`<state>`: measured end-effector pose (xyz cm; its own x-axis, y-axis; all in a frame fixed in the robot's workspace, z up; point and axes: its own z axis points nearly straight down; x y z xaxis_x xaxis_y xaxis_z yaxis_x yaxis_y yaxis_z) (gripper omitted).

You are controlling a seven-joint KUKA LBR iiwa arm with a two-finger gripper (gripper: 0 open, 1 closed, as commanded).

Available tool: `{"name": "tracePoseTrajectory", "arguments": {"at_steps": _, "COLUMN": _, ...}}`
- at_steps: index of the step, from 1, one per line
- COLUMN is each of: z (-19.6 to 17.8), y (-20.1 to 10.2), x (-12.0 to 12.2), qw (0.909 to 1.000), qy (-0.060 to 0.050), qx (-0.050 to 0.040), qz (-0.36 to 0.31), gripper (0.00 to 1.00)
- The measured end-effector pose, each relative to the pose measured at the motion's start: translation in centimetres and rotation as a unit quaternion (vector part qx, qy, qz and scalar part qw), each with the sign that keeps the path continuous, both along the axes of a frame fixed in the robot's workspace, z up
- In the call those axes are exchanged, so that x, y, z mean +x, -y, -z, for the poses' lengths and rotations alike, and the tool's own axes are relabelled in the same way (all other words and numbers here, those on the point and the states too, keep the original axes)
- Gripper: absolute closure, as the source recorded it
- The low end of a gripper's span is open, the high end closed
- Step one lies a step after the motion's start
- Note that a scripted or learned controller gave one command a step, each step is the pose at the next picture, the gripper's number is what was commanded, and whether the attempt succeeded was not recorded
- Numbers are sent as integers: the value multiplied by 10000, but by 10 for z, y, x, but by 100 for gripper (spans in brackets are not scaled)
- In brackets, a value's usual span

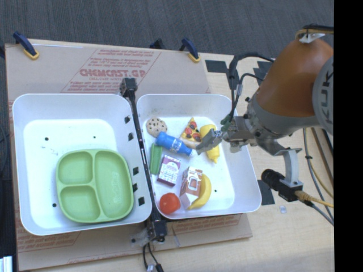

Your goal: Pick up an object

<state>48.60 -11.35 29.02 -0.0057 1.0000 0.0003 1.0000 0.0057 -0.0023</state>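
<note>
The right bin [241, 177] holds several toy foods: a cookie [155, 126], a blue can [173, 143], a pizza slice [191, 131], a green stick [155, 158], a purple box [169, 170], a small carton [191, 181], a banana [203, 192], a red tomato [169, 203] and a yellow piece [211, 145]. My gripper [216, 136] reaches in from the right and sits low over the yellow piece near the bin's right wall, covering its upper part. The arm's orange band [295, 81] looms above it.
The left bin [34, 115] holds a green divided plate [94, 186]. A black clip [129, 86] sits where the two bins meet at the back. Cardboard lies under both bins, and cables trail at the right.
</note>
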Motion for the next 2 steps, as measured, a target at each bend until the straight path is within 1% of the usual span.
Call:
{"name": "tracePoseTrajectory", "arguments": {"at_steps": 1, "z": 196, "y": 52, "x": 16, "qw": 10000, "qy": 22, "qx": 3, "qz": -4, "gripper": 0}}
{"name": "tracePoseTrajectory", "arguments": {"at_steps": 2, "z": 186, "y": 51, "x": 17, "qw": 10000, "qy": 11, "qx": 9, "qz": -44, "gripper": 100}}
